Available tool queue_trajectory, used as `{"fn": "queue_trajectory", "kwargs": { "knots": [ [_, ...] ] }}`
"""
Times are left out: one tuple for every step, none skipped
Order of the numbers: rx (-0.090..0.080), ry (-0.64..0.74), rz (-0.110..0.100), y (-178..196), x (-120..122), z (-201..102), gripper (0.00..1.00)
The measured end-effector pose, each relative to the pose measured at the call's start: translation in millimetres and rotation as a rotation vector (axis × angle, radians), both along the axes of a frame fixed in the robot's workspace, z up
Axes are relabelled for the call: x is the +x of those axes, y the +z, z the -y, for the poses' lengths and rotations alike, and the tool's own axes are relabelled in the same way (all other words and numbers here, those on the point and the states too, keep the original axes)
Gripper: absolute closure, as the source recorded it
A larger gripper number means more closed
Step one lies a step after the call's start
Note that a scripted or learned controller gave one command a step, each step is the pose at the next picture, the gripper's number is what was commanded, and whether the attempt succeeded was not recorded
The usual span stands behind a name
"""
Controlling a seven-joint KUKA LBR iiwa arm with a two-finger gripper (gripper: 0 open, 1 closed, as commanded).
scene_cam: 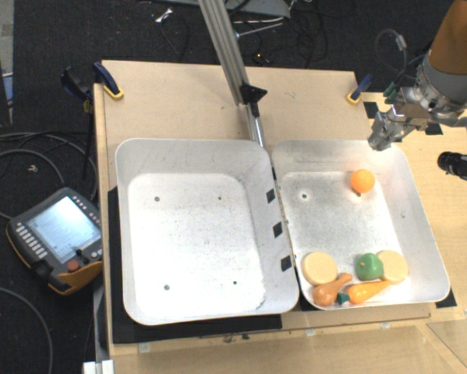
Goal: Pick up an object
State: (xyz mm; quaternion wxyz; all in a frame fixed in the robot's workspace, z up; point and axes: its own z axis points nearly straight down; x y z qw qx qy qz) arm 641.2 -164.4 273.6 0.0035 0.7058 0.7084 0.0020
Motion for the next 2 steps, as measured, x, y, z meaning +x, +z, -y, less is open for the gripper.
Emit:
{"fn": "queue_trajectory", "kwargs": {
  "knots": [
    [0.004,0.003,-0.009,-14.8,-14.6,-46.3,1.0],
    [0.003,0.003,-0.009,-23.1,-32.0,-87.4,1.0]
  ]
}}
